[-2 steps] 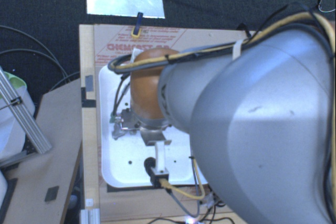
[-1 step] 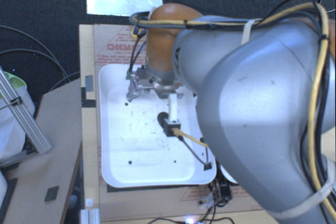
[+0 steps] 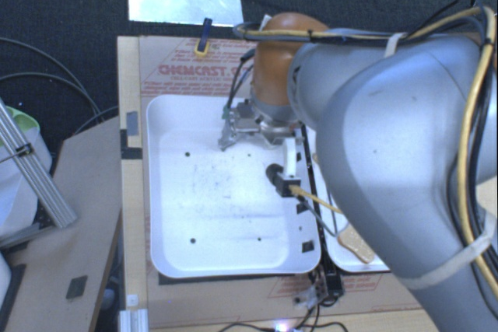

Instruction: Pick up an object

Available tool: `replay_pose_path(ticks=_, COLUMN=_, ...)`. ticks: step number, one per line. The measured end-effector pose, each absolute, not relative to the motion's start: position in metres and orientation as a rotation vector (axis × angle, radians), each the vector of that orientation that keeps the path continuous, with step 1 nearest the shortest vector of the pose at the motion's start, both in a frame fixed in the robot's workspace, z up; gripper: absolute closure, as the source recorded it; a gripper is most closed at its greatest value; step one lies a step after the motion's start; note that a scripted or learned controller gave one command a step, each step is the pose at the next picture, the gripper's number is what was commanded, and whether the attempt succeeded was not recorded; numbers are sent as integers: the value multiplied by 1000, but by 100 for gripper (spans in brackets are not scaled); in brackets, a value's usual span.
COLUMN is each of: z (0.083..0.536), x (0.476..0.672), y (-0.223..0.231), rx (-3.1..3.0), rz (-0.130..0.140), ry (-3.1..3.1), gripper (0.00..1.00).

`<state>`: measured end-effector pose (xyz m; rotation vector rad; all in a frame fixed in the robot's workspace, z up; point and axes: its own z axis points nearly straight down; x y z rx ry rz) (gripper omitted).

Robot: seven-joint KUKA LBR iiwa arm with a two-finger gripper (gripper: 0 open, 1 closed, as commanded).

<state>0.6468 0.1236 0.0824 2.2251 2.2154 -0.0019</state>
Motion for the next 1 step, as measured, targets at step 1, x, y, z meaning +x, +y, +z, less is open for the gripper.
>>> replay_pose_path(ticks=1, z=192, x=672, y=44, rx=2219, rz=12, ry=2208, gripper=0)
